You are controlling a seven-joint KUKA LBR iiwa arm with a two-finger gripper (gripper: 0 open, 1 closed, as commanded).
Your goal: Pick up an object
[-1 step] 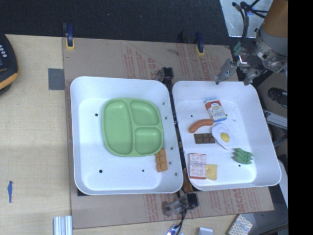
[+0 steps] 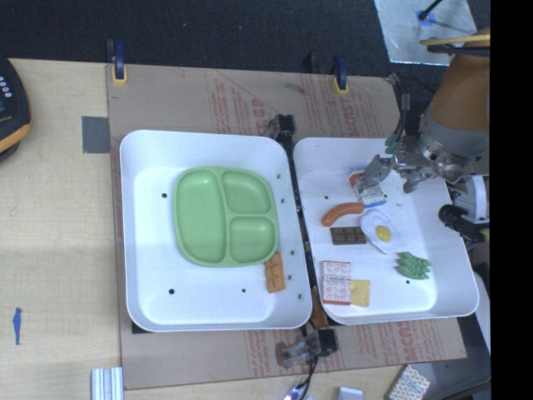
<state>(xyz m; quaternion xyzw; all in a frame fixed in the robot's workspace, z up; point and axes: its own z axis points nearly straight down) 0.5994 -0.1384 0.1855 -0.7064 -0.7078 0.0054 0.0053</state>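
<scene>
My gripper hangs over the upper part of the right bin, with its two fingers spread apart and nothing between them. A small white packet with red and blue print lies just below the left finger. Further down in that bin are a sausage, a brown chocolate bar, a fried egg, a green leafy toy, a red and white packet and a yellow cheese square.
The left bin holds a green divided plate and an orange cracker near its right wall. The arm's orange band rises at the right. A dark device sits at the bench's left edge.
</scene>
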